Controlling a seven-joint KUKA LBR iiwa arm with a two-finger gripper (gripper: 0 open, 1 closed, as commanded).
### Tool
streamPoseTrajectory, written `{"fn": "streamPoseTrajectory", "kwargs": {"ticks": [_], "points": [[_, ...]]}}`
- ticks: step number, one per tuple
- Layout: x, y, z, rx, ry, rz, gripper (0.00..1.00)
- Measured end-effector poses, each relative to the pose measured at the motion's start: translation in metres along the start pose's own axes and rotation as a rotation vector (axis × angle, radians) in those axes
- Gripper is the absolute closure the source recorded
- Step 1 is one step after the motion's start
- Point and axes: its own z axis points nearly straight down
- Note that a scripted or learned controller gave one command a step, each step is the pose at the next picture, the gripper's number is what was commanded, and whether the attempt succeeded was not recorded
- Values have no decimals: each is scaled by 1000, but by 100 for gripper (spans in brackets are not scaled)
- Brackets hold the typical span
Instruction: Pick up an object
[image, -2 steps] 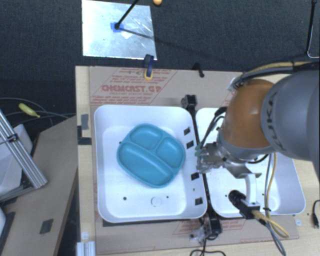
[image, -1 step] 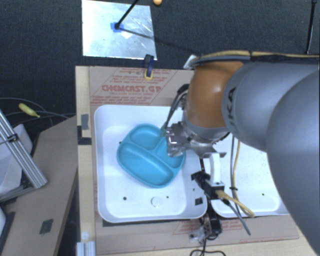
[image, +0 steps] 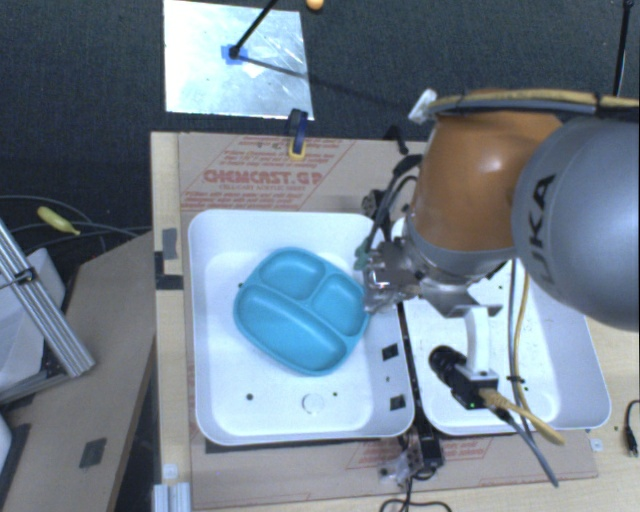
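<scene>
Camera view: the blue divided plate lies mid-left bin, its right rim beside the tool. Whether the tool is released or clenched cannot be told. Best bet: pinch that raised rim squarely before lifting.
</scene>
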Motion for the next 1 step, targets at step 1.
{"fn": "streamPoseTrajectory", "kwargs": {"ticks": [1], "points": [[11, 4, -204, -13, 4, -2, 100]]}}
